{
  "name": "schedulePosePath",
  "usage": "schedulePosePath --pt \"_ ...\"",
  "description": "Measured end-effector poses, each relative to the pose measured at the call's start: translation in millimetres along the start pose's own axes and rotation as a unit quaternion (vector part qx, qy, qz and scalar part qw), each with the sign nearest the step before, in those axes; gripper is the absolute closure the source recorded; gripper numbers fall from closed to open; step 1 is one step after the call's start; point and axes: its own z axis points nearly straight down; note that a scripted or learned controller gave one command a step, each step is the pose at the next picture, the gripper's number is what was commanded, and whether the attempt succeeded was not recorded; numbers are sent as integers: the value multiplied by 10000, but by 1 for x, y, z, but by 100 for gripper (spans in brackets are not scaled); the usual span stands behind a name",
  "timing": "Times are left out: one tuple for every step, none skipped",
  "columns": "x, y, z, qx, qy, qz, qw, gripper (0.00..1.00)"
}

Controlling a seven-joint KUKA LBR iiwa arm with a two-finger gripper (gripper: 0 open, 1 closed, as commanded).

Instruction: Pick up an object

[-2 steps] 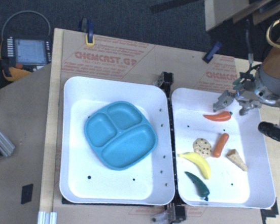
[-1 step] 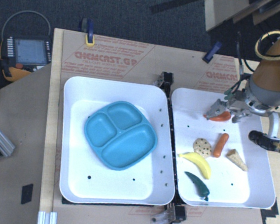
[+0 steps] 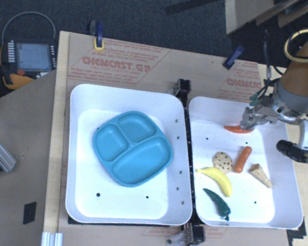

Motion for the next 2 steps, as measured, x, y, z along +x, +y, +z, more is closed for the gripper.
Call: schedulePosePath --pt "3 -7 -48 -19 -5 4 10000 100" --pt "-5 -9 -96 -20 -9 4 10000 100"
